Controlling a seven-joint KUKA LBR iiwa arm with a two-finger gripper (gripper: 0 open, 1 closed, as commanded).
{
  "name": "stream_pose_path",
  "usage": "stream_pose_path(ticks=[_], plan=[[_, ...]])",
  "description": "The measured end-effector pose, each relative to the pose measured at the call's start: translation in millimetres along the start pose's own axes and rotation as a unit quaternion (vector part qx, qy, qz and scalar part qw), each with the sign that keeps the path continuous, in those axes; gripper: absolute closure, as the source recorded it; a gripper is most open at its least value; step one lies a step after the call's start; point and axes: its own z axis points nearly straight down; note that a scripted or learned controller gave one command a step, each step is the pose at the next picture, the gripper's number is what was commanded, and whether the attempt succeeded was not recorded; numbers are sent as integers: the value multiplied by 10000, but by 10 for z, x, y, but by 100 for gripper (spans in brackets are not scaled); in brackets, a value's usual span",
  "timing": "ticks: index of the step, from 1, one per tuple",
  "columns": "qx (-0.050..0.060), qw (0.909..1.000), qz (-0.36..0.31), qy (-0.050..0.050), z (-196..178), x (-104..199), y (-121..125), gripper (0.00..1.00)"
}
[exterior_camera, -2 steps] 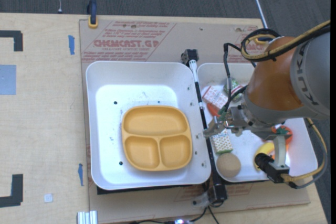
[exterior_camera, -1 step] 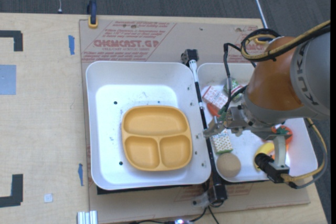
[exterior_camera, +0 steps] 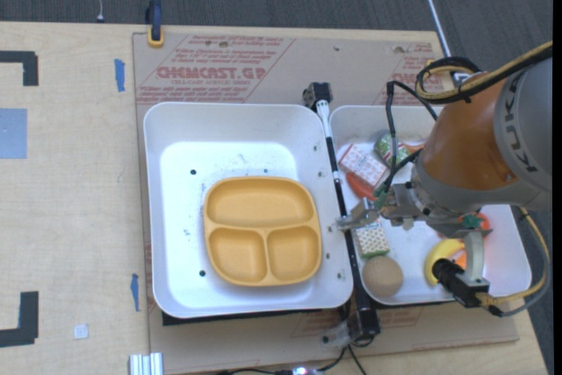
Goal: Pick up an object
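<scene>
Arm (exterior_camera: pixel 479 149) over right bin's (exterior_camera: pixel 520 281) contents

Grey arm (exterior_camera: pixel 527 114) — black lettering, orange wrist band (exterior_camera: pixel 465 145), looping black cables (exterior_camera: pixel 439 79), metal hand (exterior_camera: pixel 373 215)

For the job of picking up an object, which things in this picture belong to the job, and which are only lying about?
Belong to the job:
- two-finger gripper
- right white bin
- round beige ball
- yellow banana-like toy
- red-and-white packet
- small green-patterned card

Only lying about:
- yellow three-compartment plastic tray
- left white bin
- blue-and-yellow clamp
</scene>
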Motion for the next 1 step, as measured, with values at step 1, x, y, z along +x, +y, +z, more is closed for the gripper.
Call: stream_pose_path(ticks=[1], plan=[[1,10000,1,0,0,-2,0,0]])
